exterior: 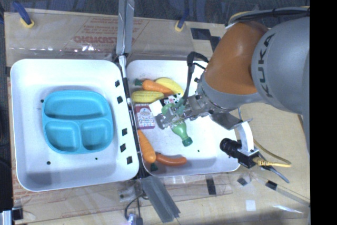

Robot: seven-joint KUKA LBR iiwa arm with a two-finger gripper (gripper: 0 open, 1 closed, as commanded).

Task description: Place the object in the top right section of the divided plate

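**Q:** What does the camera view show, and how far along is the task?

**A:** Looking down at a slant on two shallow white bins side by side. The left bin (26,113) holds a blue divided plate (78,119) with one long section across the top and two smaller ones below. All of its sections look bare, so nothing has been placed yet. The right bin (216,160) holds the loose items: a yellow banana (169,83), an ear of yellow corn (146,96), an orange carrot (156,86) near the top, a second carrot (147,147) along the left wall, a reddish sausage (171,159) near the bottom, a small red and white packet (144,116), and a green bottle (182,133). By my reading, the whole carry to the plate is left to do.

**Q:** Where is the arm, and what are its fingers doing?

**A:** The grey arm with its orange band (237,58) reaches in from the right and hangs over the right bin. The gripper (172,116) sits low in the middle of that bin, directly at the green bottle, which lies tilted with its cap pointing down and right. The metal fingers overlap the bottle's upper end, just beside the packet. I cannot tell whether they are spread or closed, or whether they clasp the bottle at all; the parts blur together there.

**Q:** So which object is the task's?

**A:** Likely the green bottle, judging by the gripper's position. It is in the right bin, well apart from the plate.
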